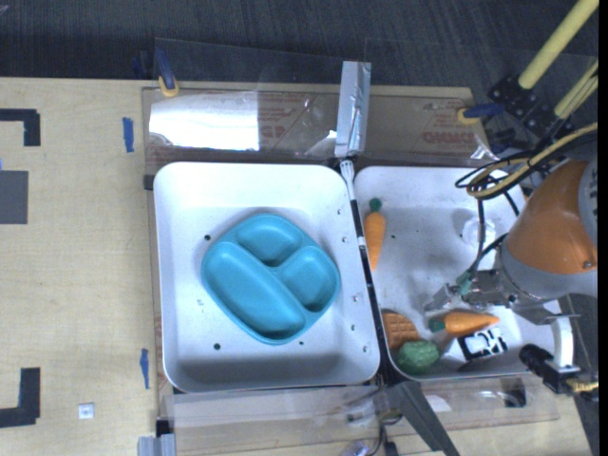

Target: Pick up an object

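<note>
My gripper (467, 294) hangs low over the near part of the right bin (427, 198), below the arm's orange band (556, 226). Right under it, touching or nearly touching, lies a small orange carrot with a green top (467, 323), pointing right. A second carrot (374, 236) lies upright along the bin's left wall. A green leafy vegetable (418, 354) and an orange waffle-like piece (399, 326) sit in the near left corner of this bin. Whether the carrot under the gripper is gripped is unclear from this angle.
The left bin (180, 207) holds a blue divided plate (271, 275). A black-and-white tag (484, 346) shows beside the gripper near the bin's front wall. Cables (503, 174) loop over the right bin's far right side. A clear panel (351, 107) stands behind the bins.
</note>
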`<control>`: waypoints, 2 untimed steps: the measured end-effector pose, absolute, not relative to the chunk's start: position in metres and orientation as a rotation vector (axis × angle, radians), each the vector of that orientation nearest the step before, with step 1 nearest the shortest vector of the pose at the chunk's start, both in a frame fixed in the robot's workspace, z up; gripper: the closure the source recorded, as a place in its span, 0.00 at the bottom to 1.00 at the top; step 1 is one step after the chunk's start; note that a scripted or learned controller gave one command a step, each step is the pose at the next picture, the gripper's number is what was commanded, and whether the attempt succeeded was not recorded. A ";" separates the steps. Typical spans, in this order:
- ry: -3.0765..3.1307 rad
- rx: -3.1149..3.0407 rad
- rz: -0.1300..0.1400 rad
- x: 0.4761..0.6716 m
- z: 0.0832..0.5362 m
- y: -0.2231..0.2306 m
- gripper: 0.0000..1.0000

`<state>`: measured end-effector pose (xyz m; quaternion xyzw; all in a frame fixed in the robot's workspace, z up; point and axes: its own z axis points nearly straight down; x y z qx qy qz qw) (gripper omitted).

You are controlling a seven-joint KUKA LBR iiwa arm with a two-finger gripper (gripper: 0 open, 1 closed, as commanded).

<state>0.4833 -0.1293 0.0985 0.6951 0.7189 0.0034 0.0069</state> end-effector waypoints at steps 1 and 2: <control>2.138 2.293 0.005 0.481 0.088 -0.102 0.00; 2.135 2.289 0.010 0.483 0.099 -0.103 1.00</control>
